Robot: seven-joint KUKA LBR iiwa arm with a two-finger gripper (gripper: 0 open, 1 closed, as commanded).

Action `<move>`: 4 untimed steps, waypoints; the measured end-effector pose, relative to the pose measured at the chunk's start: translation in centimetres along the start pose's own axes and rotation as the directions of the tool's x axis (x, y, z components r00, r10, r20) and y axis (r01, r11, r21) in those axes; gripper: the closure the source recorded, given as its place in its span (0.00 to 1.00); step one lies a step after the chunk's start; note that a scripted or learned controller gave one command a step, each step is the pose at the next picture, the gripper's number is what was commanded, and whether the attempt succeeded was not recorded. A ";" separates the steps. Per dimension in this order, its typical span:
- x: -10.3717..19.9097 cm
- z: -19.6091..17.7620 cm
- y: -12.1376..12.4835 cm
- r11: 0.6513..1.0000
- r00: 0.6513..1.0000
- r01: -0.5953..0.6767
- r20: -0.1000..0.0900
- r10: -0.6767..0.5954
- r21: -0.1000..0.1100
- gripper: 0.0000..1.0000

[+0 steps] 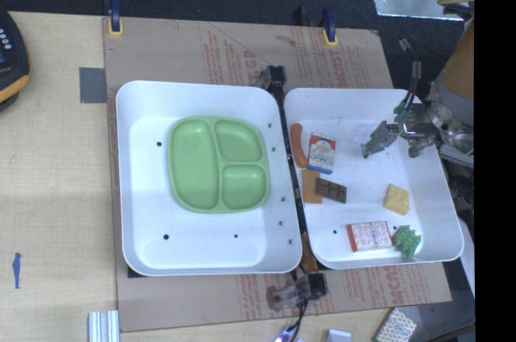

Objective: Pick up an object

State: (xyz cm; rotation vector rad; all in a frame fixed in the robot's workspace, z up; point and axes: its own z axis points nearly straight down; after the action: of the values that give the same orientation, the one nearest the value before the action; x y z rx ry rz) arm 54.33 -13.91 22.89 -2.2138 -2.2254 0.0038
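A: Where are the pickable things?
B: In the right bin (451, 195): a carton (321, 154) near its middle, a sausage (297, 144) left of that, a brown block (331, 190) below it, cheese (396, 199), a packet (370, 236) and broccoli (407, 240) toward the bin's near edge.
A: The gripper (376, 143)?
B: Over the bin's far right part, fingers slightly spread, pinching nothing.
A: Left bin (137, 171)?
B: It holds a green plate (218, 164).
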 end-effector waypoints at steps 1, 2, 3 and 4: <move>4.1 8.8 -1.6 1.000 1.000 0.004 -0.003 -0.004 0.010 0.00; 4.0 13.8 -0.8 1.000 1.000 -0.001 -0.001 0.001 0.001 0.00; 3.8 12.4 -0.7 1.000 1.000 0.001 0.001 -0.001 -0.002 1.00; 0.0 6.4 -4.0 1.000 1.000 -0.006 0.002 0.006 -0.004 1.00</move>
State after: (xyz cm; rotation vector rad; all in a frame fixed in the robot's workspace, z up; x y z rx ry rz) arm 50.30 -13.92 16.54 -2.2228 -2.2219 0.0016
